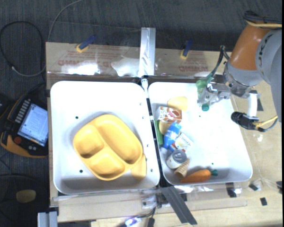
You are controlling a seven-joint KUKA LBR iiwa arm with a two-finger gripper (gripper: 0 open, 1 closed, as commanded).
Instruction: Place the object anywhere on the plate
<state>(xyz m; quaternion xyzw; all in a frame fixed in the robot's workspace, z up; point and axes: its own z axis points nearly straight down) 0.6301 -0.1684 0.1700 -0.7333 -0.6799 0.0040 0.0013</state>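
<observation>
While end effector (204, 98) hovers in right bin (227, 126) | grip state unclear | objects (175, 136) lie down-left | plate (109, 145) in left bin

One camera, fixed above the bench (255, 183), gives you a slanted downward look from some height. You take in both white bins whole: the left bin (66, 108) with the plate (109, 145), the right bin (227, 145) beside it. The bench's far edge lies toward the top of frame, dark floor beyond. The arm (255, 46) enters at your upper right.
</observation>
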